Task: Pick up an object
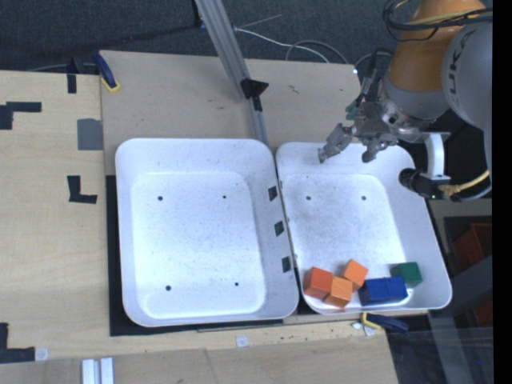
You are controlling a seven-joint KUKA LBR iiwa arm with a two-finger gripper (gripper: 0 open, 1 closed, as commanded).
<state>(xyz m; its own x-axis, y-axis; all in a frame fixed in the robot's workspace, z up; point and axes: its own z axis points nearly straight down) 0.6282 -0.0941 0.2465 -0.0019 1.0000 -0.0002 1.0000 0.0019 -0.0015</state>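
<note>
Three orange blocks (337,282), one blue block (382,291) and one green block (409,273) are lying clustered at the right bin's (344,206) near edge. The gripper (349,152) is hanging over the far edge, fingers spread wide, holding nothing.

Gripper (349,153) spread wide, fingers downward

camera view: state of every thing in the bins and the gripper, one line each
gripper: fingers spread open, holding nothing, above the far edge of the right bin
right shallow white bin: blocks clustered at its near edge
orange blocks: three, bunched together, lying in the bin
blue rectangular block: lying flat beside the orange ones
small green block: resting by the blue block
left shallow white bin: sitting flat
</note>
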